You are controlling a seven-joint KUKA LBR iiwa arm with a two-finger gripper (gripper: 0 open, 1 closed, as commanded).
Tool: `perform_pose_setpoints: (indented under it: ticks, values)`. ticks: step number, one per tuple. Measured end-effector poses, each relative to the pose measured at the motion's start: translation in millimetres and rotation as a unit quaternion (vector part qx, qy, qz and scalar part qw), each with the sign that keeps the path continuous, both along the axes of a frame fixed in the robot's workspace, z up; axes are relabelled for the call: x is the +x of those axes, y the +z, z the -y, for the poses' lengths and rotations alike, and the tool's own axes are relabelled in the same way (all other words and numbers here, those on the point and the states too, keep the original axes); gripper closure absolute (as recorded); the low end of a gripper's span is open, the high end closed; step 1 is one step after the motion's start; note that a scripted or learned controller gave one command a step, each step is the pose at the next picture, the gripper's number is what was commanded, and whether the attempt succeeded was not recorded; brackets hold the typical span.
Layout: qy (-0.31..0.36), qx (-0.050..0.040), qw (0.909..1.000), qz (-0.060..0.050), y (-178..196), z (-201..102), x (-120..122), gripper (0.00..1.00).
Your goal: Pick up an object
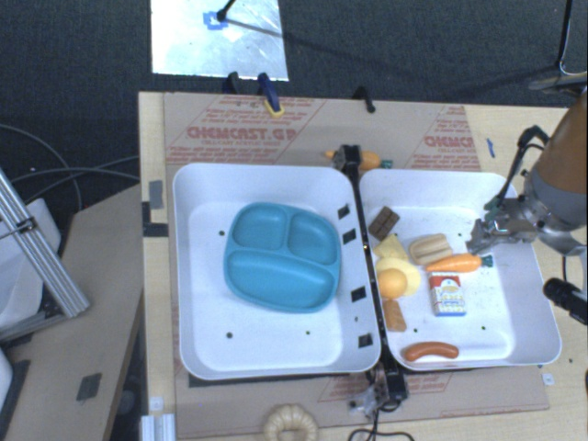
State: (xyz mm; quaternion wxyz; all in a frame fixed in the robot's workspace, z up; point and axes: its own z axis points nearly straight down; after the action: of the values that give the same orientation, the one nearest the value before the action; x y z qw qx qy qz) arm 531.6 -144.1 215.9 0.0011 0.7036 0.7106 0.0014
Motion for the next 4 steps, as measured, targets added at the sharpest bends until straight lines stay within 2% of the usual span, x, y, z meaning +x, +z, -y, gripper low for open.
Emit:
perform_pose_setpoints:
  ticks: [1,2,3,4]
  values:
    - [0.001,0.0006,1.0000,0.000,-5,-52,33,1.00]
    - [0.000,0.0006,1.0000,0.001,7,-93,74,1.00]
    - [0.000,0.0009,1.0000,0.001,11,-147,109,1.00]
    - [-0.002,-0.0002,1.0000,-0.001,-1,-160,108,1.00]
